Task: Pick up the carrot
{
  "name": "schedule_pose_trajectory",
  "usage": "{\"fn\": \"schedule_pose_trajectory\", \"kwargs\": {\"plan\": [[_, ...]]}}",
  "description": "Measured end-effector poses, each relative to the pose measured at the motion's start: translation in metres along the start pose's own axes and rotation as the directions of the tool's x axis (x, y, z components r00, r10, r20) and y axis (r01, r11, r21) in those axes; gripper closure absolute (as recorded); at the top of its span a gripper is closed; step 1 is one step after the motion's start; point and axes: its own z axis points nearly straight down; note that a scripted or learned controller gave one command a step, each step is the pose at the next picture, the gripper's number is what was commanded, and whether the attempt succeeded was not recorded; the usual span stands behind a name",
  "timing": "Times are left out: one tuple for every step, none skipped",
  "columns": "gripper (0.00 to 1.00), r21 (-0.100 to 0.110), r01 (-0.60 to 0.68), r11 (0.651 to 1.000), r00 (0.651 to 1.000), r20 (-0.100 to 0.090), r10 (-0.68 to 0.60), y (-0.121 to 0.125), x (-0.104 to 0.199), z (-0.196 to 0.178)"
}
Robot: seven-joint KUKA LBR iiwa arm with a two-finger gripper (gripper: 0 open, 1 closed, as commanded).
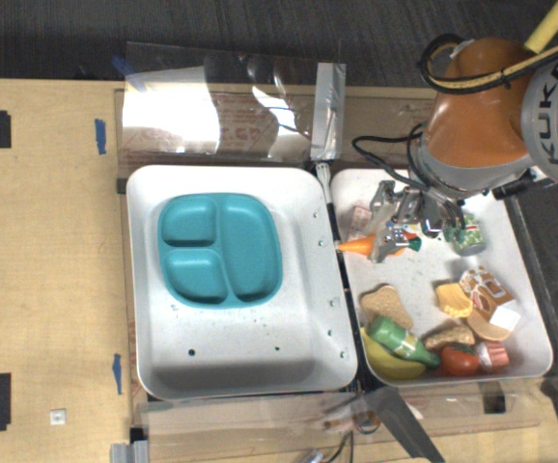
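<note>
The carrot (358,247) is a small orange toy with a green top (411,242), lying level at the left side of the right bin (535,350). Its orange tip reaches over the rim between the two bins. My gripper (389,241) comes down from the orange-banded wrist (477,114) at the upper right. One finger (386,249) crosses the carrot's middle, and the carrot sits between the fingers, which are shut on it.
A teal divided plate (221,249) lies in the left bin (153,355). The right bin's front holds several toy foods: a bread slice (385,304), a banana (395,365), a tomato (460,360) and pastries (487,297). A green piece (468,237) lies just right of the gripper.
</note>
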Motion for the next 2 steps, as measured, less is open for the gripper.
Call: {"fn": "schedule_pose_trajectory", "kwargs": {"plan": [[1.0,0.0,0.0,1.0,1.0,0.007,0.0,0.0,-0.002,-0.011],[1.0,0.0,0.002,1.0,1.0,0.016,-0.002,0.002,-0.004,-0.022]]}}
